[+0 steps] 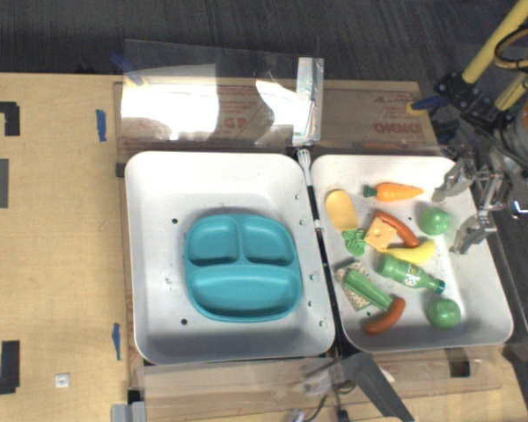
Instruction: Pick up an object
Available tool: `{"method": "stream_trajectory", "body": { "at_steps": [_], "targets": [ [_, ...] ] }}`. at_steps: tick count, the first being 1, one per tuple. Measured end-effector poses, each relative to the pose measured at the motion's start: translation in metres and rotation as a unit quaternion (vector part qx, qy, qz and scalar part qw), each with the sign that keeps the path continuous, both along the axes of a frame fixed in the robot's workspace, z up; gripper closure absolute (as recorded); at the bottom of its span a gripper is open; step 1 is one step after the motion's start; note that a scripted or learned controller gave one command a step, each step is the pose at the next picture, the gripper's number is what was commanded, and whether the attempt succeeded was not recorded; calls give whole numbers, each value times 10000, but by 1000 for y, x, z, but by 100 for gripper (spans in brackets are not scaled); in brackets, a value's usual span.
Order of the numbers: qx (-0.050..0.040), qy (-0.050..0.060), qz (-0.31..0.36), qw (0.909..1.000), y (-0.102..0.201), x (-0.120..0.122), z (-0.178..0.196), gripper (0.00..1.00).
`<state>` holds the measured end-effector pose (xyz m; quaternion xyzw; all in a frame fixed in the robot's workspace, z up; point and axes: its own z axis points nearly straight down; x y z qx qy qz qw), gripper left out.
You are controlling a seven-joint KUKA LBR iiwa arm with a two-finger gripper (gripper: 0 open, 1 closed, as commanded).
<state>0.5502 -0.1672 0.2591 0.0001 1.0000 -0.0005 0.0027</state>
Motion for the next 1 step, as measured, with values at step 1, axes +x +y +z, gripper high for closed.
{"method": "stream_trajectory", "body": {
  "at_steps": [1],
  "targets": [
    [11,31,632,9980,-7,29,-81,0]
  ]
}}
